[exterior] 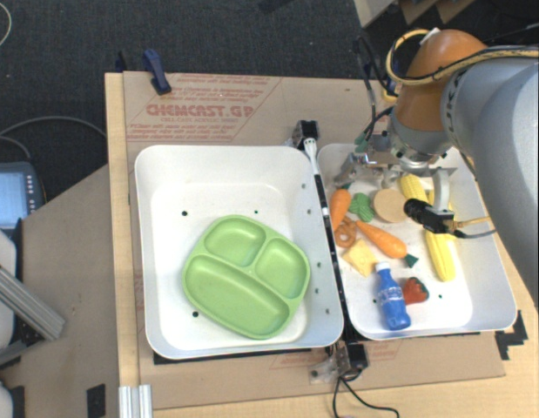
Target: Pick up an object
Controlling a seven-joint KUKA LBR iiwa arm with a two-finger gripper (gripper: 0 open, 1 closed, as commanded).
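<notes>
Though down low at the far end of the right bin [487, 316], seems to hold no toy yet. Cannot tell whether claw [400, 165] open or shut. Lying just near it: tan disc [389, 205], carrot [382, 240], corn [440, 252]. Grabbing and lifting not yet done.

You see the claw [387, 165] low over the right bin [487, 307] at its twelve o'clock end, just above a tan disc [389, 205]. Carrots [382, 239], corn [440, 252] and a blue bottle [391, 298] lie toward six. The left bin [156, 181] holds a green divided plate [245, 274].
</notes>
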